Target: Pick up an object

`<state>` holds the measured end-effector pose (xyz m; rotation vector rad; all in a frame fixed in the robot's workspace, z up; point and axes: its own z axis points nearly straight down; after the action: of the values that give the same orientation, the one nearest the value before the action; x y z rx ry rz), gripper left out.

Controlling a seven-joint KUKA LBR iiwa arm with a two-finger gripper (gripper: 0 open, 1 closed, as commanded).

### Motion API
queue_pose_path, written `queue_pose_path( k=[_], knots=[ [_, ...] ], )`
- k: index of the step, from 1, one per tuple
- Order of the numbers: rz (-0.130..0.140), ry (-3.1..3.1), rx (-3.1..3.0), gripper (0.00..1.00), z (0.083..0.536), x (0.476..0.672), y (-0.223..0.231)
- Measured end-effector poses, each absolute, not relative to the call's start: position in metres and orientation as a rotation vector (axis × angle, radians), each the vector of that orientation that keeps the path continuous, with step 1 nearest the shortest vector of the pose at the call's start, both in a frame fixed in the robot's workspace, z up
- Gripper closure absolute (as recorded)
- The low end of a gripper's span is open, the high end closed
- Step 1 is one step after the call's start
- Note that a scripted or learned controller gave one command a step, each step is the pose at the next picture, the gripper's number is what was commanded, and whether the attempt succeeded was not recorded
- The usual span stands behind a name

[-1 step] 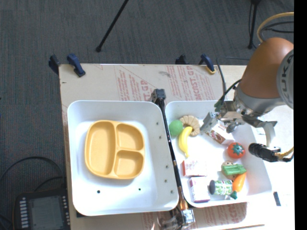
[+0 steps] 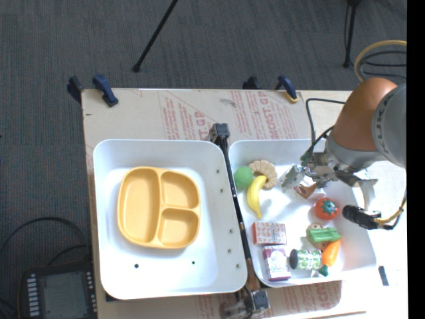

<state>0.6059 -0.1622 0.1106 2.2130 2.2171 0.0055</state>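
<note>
One banana (image 2: 256, 195), upright, tip down

Grey arm (image 2: 392, 128), rounded orange band above wrist; metal gripper (image 2: 307, 177); black and yellow cables alongside.

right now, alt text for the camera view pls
A grey arm with an orange band reaches from the right, its gripper low over a right white bin of toy food, near a yellow plastic banana. The left white bin holds a yellow divided tray.
</note>
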Motion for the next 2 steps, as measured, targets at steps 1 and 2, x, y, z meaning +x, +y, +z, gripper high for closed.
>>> queue_pose_path(
  k=[1,2],
  knots=[
    [0.009,2.233,2.222,0.00,0.0861,0.6173,-0.2077],
    [-0.003,2.233,2.224,1.00,0.0927,0.6158,-0.2107]
  ],
)
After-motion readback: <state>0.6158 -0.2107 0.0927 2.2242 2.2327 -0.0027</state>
